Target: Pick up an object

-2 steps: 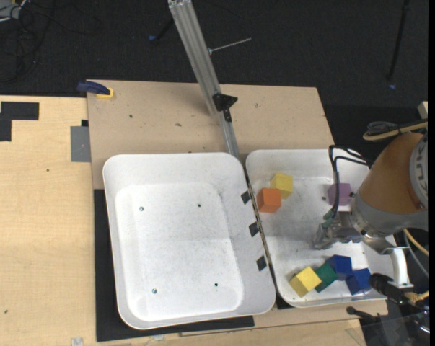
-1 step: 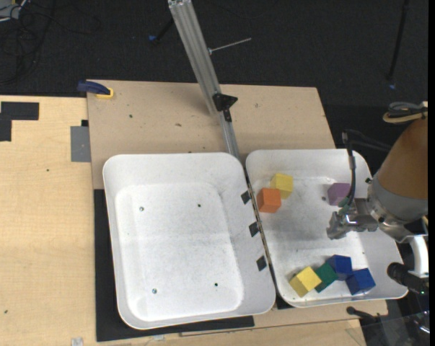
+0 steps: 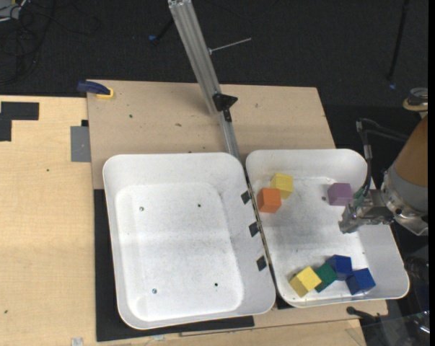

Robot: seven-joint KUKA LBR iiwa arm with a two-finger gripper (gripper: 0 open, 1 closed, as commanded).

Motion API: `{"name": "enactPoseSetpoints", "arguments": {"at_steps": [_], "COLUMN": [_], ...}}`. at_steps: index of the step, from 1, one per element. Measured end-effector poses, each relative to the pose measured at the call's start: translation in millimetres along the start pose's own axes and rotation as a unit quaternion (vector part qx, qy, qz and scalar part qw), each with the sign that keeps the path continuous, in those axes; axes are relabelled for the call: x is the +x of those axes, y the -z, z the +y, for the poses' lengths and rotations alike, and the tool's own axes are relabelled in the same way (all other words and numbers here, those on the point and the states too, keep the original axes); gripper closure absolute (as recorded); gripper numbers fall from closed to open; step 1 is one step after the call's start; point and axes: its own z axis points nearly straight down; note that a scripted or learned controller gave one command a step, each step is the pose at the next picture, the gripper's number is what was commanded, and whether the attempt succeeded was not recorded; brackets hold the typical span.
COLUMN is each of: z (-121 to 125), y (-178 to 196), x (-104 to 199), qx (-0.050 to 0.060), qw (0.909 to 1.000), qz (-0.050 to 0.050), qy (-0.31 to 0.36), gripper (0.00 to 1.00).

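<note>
- We see the tool (image 3: 352, 218) low over the right bin (image 3: 379, 283), near that bin's right wall, at the end of the grey arm (image 3: 408, 193) that comes in from the right.
- We cannot tell whether the tool is open or closed; its tips are too small and blurred, and we see no object between them.
- Just beside the tool, up and to its left, a purple block (image 3: 340, 192) lies on the bin floor; whether the 2 touch we cannot tell.
- Further left in the same bin, a yellow block (image 3: 282, 184) and an orange block (image 3: 268, 200) sit touching each other, close to the bin's left wall.
- Toward the near edge of the right bin we count 4 more blocks in a cluster: a yellow cube (image 3: 304, 280), a green block (image 3: 325, 276) against it, a blue block (image 3: 340, 264) behind the green one, and a second blue cube (image 3: 360, 280) at the right end.
- The left bin (image 3: 123, 171) sits beside the right one, the 2 rims meeting in the middle.
- Both bins rest on the tabletop (image 3: 159, 117), and a slanted aluminium rail (image 3: 197, 52) rises from behind them.
- A small blue and yellow item (image 3: 95, 89) lies at the far left corner of the tabletop.
</note>
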Motion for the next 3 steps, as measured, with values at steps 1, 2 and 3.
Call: {"name": "enactPoseSetpoints", "arguments": {"at_steps": [1,2,3], "z": [-0.3,14.8,21.3], "y": [-10.2,-5.2,9.0], "x": [0.5,58.6,107.6], "qx": [0.004,0.002,0.002], "qw": [1.0000,1.0000,1.0000], "qz": [0.001,0.002,0.002], "qy": [0.000,0.003,0.003], "gripper": [1.00,1.00,1.00]}}
